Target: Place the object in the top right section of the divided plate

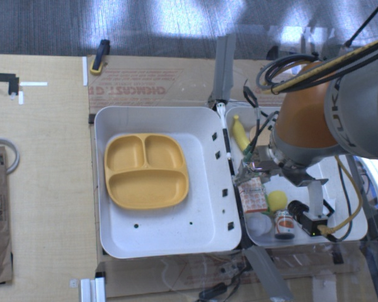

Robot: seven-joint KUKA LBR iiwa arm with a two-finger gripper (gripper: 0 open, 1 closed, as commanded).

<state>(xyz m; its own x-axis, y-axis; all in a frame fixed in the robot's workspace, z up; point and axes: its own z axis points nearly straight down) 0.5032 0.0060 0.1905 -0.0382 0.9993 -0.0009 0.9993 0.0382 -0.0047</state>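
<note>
The bulky grey and orange robot arm point(315, 115) covers most of the right-hand shallow white bin point(255, 231), hiding its middle and far corner. Just left of the arm, a yellow banana-shaped object point(240, 134) is partly covered. The gripper beneath the arm is hidden (finger position unreadable). Print on the small red-and-white packet point(253, 195) below the arm is too small to read.
</note>
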